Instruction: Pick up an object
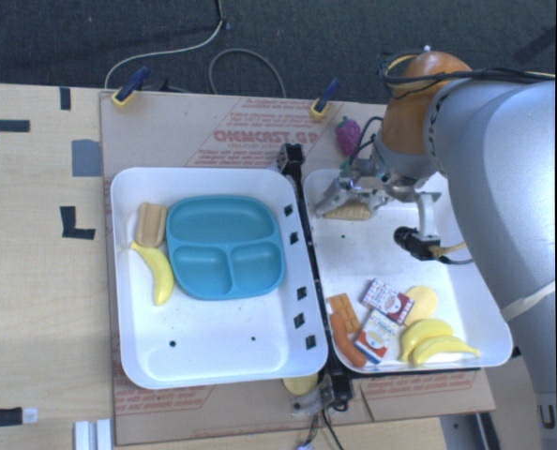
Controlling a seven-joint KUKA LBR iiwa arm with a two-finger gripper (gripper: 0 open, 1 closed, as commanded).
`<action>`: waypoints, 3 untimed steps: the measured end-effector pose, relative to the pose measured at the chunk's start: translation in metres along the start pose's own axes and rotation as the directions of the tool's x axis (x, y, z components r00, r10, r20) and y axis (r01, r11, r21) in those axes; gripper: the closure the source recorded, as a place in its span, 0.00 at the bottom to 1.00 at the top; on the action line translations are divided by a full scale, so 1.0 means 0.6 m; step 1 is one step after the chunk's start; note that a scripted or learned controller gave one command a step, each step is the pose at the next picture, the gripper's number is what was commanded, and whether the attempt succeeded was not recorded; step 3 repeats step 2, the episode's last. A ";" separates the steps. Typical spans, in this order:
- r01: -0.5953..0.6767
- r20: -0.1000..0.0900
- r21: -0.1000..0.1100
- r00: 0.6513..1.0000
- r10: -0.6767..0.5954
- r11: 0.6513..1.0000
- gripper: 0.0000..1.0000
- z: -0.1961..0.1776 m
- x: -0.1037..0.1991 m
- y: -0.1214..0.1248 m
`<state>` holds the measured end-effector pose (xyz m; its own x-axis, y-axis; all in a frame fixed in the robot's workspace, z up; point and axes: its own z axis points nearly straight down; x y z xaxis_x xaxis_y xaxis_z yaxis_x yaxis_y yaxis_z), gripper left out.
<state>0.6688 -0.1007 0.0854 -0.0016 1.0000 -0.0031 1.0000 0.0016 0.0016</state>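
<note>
Tan bread slice (pixel 352 212) under pincer (pixel 346 195) | purple grapes (pixel 348 136) outside bin rim

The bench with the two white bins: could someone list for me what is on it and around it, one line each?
Surface: brown board bearing left bin and right bin, side by side.
Job's things: right bin holds a tan piece, small cartons, yellow bananas, an orange stick.
Clutter: left bin holds a blue divided plate, a banana, a tan block; purple item on the board.
Tool: tool low at the tan piece; grip unclear.
Cables: white cable behind the board.
Surroundings: dark floor, clamps on the board's far edge.
</note>
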 end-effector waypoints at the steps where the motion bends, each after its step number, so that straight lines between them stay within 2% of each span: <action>1: 0.000 0.000 0.000 1.000 0.000 1.000 0.00 0.000 0.000 0.000; 2: 0.001 0.001 0.000 1.000 -0.001 1.000 1.00 -0.017 0.000 0.000; 3: 0.001 0.001 0.000 1.000 -0.001 1.000 1.00 -0.017 0.000 0.000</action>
